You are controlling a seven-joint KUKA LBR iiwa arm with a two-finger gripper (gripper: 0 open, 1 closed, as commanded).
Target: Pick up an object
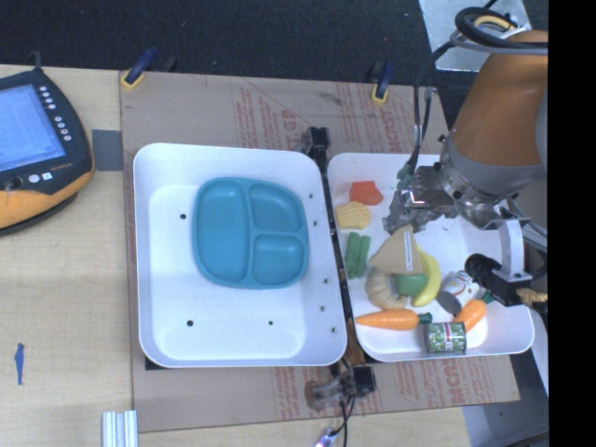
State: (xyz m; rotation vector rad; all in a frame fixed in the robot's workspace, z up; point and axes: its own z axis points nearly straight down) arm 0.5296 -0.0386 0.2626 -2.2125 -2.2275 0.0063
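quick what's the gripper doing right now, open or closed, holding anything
Gripper: over the right bin, above the pile of toy food; open or closed cannot be told.

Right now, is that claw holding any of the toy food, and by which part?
Cannot be told: the claw hangs low over the right bin, just above the food pile.

I see a turquoise divided plate (250, 232) in the left white bin (163, 333). The right white bin (503, 341) holds a yellow banana (429, 280), orange carrot (388, 320), green-labelled can (446, 336) and red piece (366, 193).
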